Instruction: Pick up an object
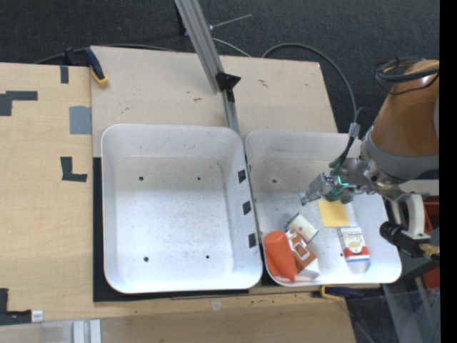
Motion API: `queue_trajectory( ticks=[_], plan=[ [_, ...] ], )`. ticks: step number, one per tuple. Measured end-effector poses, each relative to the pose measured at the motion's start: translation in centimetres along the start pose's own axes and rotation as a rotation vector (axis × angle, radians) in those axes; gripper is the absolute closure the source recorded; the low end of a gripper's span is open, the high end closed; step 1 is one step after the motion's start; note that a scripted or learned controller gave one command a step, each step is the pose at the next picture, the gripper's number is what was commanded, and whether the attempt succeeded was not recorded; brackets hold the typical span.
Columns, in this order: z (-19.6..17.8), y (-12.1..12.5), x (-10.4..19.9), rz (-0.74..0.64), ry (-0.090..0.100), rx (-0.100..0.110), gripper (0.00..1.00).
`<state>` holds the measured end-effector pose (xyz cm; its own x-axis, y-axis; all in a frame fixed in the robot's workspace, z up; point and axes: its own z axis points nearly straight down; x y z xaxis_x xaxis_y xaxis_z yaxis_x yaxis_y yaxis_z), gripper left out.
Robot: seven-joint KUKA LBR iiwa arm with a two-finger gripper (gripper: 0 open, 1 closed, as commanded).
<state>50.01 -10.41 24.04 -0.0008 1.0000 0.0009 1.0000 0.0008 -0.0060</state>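
Note:
My gripper [323, 189] hangs over the middle of the right bin [285, 156], reaching in from the right under the orange-banded wrist. Just right of and below it lies a flat yellow square [333, 212]. A small white and red carton [353, 248] lies near the bin's front right corner. An orange-red cylinder [279, 254] rests at the front left of that bin, with a brown and white box [303, 239] leaning beside it. I see nothing between the fingers.
The left bin [171, 206] sits beside the right one, divided by a shared rim with black clips. A metal pole [203, 38] slants across the back of the bench. Cables run behind the right bin.

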Motion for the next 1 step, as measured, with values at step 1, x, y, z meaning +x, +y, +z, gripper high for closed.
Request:
queue_trajectory(
  ticks=[1],
  plan=[
    [-0.21, 0.08, -0.01, -0.001, -0.001, -0.004, 0.0]
  ],
)
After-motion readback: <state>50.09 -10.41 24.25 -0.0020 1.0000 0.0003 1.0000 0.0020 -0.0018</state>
